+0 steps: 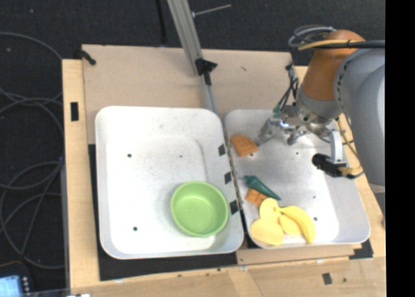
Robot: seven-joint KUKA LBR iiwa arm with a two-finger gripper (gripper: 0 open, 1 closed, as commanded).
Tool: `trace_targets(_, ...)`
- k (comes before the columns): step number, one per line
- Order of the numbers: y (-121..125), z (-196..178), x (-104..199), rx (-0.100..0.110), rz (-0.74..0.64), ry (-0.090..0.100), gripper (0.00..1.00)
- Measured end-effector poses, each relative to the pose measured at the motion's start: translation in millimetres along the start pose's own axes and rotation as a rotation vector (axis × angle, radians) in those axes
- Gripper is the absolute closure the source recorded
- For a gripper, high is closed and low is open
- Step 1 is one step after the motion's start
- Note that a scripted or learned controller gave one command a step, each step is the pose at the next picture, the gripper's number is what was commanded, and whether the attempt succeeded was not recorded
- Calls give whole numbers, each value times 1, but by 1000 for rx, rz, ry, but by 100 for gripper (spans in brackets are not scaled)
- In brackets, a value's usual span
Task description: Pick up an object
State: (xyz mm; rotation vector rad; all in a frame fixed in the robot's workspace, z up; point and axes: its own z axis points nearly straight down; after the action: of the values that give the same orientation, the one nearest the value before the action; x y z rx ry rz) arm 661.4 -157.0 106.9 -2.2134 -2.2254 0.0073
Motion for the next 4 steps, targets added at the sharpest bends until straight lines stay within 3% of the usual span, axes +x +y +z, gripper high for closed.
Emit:
trace_targets(1,3,-16,-1,-10,-2,-2,100)
trace_targets(3,11,-103,-8,-11,-1,0,100)
trace_targets(4,-2,-106,45,-6,-1,2,100)
